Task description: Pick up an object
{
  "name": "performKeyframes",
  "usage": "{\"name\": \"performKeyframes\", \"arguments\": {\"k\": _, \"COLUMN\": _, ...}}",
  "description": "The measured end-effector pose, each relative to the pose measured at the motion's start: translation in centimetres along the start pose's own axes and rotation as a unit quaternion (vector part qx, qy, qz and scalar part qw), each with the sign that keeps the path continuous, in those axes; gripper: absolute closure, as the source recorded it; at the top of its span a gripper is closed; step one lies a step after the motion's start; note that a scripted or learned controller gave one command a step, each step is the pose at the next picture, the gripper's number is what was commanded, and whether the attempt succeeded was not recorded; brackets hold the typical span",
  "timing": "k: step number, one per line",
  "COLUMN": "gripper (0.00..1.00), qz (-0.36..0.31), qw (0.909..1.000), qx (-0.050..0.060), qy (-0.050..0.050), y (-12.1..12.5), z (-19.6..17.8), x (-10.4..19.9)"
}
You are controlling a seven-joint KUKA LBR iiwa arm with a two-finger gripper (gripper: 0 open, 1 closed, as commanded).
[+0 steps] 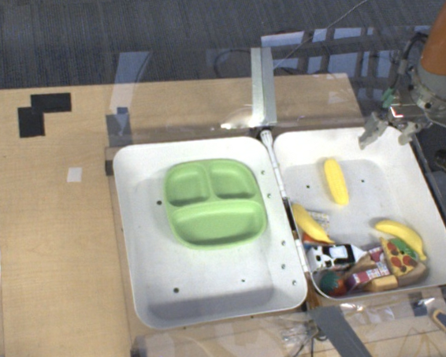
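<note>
- The jaws (386,123) hang over the far right corner of the right bin (364,168), just above its rim; grey metal bits jut out there, but whether they stand apart or closed I cannot tell, and nothing shows between them.
- The arm (441,56) above them is grey with a smooth orange band, coming in over the bench's right edge.
- A yellow corn cob (335,181), a smooth plastic-looking cylinder with rounded ends, lies alone in the far half of the right bin, its long axis running from the far rim toward the near rim.
- Along the right bin's near edge sits a crowded heap: a curved yellow banana (311,223) against the left wall, a second banana (402,236) near the right wall, a pizza slice toy (404,258) beside it, and a black-and-white item (331,257) among small red and brown pieces.
- The left bin (147,245) holds a glossy green divided plate (213,201) with rounded corners, two small compartments on the far side and one wide one nearer.
- Both bins are shallow, matte white, with rounded corners, touching along a metal rail (264,90).
- The bench (46,232) is pale wood bearing black square markings (42,111) at its far left; dark ribbed carpet (190,15) lies beyond.
</note>
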State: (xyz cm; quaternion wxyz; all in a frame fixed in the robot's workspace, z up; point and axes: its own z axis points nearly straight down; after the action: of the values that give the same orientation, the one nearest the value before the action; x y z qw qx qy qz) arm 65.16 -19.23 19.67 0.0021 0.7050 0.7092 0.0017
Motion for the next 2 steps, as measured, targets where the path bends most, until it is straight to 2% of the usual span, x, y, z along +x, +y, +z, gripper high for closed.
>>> {"name": "performKeyframes", "arguments": {"k": 1, "gripper": 0.0, "qz": -0.054, "qw": 0.9985, "qx": -0.002, "qy": -0.001, "y": -2.9, "z": 10.7, "x": 4.6}}
{"name": "performKeyframes", "arguments": {"k": 2, "gripper": 1.0, "qz": -0.054, "qw": 0.9985, "qx": -0.006, "qy": 0.0, "y": -2.7, "z": 9.5, "x": 4.8}}
